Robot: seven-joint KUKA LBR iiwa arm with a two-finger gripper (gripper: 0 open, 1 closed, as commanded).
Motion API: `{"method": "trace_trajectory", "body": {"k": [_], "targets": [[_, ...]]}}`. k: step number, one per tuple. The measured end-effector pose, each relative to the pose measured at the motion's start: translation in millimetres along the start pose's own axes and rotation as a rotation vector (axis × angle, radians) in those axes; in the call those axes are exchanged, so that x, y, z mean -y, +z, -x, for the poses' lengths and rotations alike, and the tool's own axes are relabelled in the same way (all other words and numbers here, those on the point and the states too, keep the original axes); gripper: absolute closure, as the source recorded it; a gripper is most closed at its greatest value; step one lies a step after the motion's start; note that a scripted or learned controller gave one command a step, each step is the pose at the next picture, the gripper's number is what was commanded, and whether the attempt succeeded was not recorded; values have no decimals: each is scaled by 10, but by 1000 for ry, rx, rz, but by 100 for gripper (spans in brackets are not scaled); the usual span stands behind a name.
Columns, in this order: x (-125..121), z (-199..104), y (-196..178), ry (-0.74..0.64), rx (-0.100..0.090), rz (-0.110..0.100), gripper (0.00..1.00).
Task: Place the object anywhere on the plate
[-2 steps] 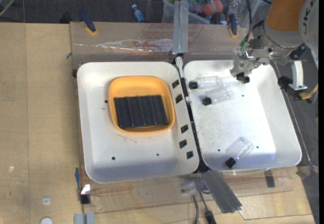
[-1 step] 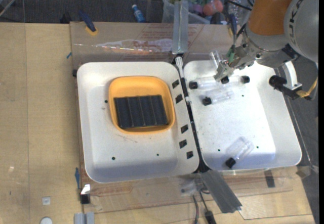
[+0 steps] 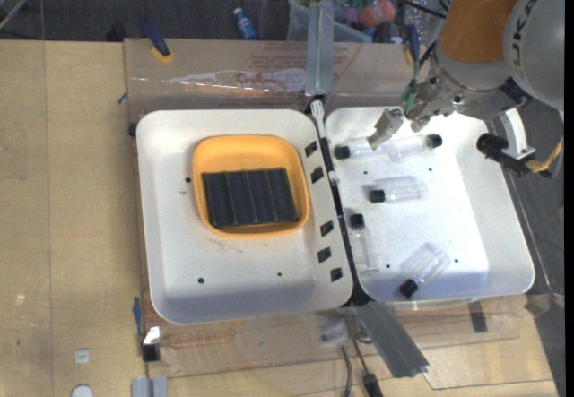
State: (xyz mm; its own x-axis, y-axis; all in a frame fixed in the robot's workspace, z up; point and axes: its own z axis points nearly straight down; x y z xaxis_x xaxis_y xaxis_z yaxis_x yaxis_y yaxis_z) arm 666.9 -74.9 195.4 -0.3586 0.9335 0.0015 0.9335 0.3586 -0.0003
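Vials of clear plastic with black caps, scattered over the floor of the right bin, all lying on their sides. Nearest vial just below the hand, toward 7 o'clock of it, cap pointing to 9 o'clock and close to the divider between the bins. Second vial end to end with the first, at about 5 o'clock of the hand, cap at the 3 o'clock end. Third vial farther off at 6 o'clock, near the middle of the bin. Fourth vial well apart at 5 o'clock, slanted, cap toward the near rim. Possibly a fifth hard against the divider, too faint to be sure.

Hand tilted toward 7 o'clock over the far part of the right bin, hanging from the grey arm with its orange band. Cannot tell how wide it stands, nor whether it touches the nearest vial; nothing seen gripped in it.

Orange plate in the left bin, well apart from the hand at 8 o'clock, with a black ribbed block lying flat on it. Both bins side by side on the wooden worktop.
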Motion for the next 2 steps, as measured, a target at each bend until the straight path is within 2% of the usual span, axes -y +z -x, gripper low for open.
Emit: {"method": "trace_trajectory", "body": {"k": [1, 2], "targets": [[-9, 10, -111, 1, 1, 5, 100], [-8, 10, -109, 2, 1, 5, 0]]}}
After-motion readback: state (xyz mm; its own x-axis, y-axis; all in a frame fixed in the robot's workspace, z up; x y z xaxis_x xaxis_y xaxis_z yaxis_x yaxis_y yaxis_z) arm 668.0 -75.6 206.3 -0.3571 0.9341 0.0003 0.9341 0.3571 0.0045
